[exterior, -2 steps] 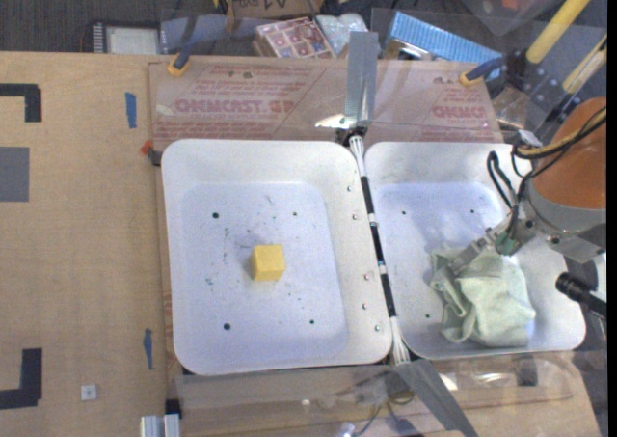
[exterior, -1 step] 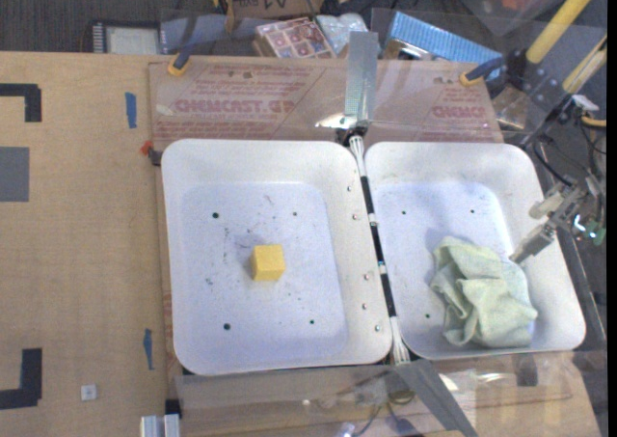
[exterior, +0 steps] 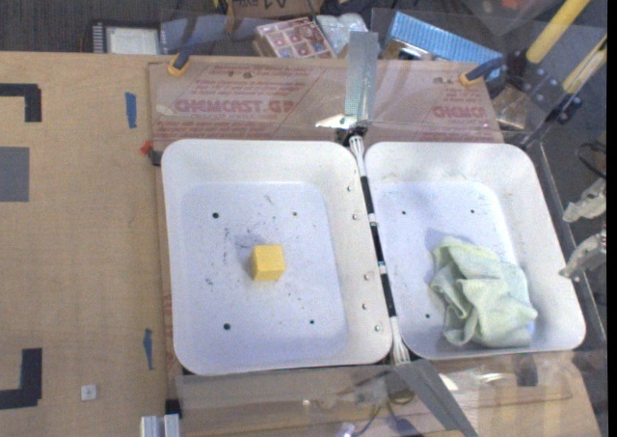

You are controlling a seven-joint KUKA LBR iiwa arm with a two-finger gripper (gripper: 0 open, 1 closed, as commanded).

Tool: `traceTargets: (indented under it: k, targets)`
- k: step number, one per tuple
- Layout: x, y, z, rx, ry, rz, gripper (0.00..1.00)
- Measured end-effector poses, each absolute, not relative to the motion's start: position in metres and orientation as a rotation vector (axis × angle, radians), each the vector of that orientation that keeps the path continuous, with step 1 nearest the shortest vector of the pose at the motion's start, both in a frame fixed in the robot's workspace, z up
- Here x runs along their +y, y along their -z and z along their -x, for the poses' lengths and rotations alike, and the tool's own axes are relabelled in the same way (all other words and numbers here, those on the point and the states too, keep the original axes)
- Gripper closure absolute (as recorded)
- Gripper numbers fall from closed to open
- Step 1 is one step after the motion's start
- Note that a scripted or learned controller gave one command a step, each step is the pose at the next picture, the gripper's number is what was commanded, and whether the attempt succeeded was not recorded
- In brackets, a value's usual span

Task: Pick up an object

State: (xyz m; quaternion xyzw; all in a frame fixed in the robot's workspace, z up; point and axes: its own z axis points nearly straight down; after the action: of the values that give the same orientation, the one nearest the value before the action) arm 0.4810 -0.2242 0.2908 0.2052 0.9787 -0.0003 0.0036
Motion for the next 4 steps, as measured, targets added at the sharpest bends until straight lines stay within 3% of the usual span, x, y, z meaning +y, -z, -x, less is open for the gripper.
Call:
traceTargets:
  k: [1,2,3,4]
  targets:
    - [-0.223,-0.096,-0.48,3.091,0.0,-0.537,0.0]
    - [-0.224,-0.218,-0.48,3.122,0.001,-0.304,0.0]
    - [-0.224,-0.308,-0.48,3.122,0.003,0.279,0.0]
    - [-0.22,-0.198,-0.511,3.084,0.001,0.57,0.0]
